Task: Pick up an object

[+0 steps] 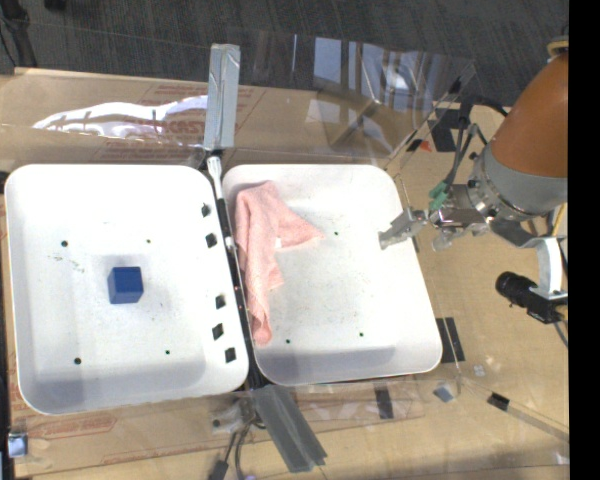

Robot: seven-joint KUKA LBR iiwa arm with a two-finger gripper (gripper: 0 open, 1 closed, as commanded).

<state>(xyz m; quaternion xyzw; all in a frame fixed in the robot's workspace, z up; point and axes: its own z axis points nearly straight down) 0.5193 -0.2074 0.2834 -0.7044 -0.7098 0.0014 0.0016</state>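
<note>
Two white bins (40, 208): one blue cube (126, 284), one pink cloth (263, 243).

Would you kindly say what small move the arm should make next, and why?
Probably slide the gripper left over the right bin toward the pink cloth. It sits at that bin's right rim, apart from everything, and the cloth is nearer than the blue cube.

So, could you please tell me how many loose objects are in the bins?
2. A blue cube sits in the left bin; a pink cloth lies along the right bin's left side. Something might be hidden under the cloth.
</note>
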